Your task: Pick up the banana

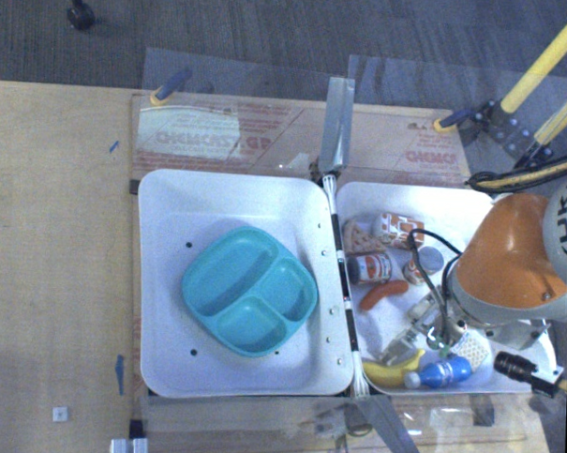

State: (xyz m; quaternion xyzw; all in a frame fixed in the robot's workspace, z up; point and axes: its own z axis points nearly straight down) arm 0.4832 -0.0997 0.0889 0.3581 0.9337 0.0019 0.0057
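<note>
The yellow banana [387, 373] lies along the front wall of the right bin [409, 192], near its front left corner. My gripper [403, 348] hangs just above the banana's right half and points down and left at it. The arm's orange band [507, 259] covers the right part of that bin. Whether the gripper touches the banana I cannot tell.
A blue plastic bottle [442, 371] lies right beside the banana. A red sausage [384, 294], a small can [372, 268] and a snack box [383, 231] sit further back. The left bin [165, 253] holds a turquoise divided plate [251, 291].
</note>
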